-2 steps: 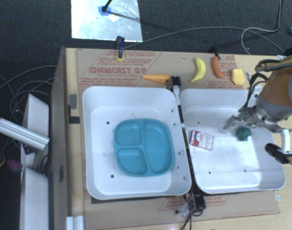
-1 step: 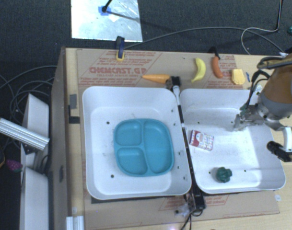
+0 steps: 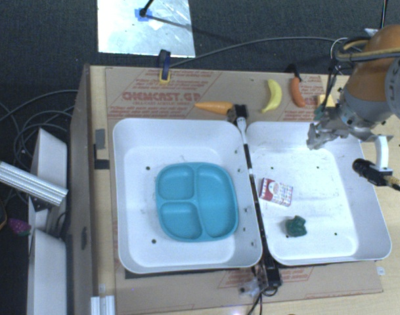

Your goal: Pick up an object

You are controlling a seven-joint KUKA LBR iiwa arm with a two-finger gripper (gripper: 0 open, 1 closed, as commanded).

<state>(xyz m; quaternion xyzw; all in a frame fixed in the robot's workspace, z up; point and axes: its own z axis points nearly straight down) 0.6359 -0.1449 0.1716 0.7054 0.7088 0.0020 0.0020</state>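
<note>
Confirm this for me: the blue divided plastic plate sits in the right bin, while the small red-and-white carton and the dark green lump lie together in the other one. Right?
Not quite. The camera view shows the blue divided plastic plate in the left white bin, not the right. The small red-and-white carton and the dark green lump lie in the right white bin, as the other one.

Landmark: right bin [image 3: 364,241].
Gripper [image 3: 316,138]: hung over its far edge.
Carton [image 3: 276,192]: lay by its left wall.
Green toy [image 3: 295,226]: sat just nearer than carton.
</note>
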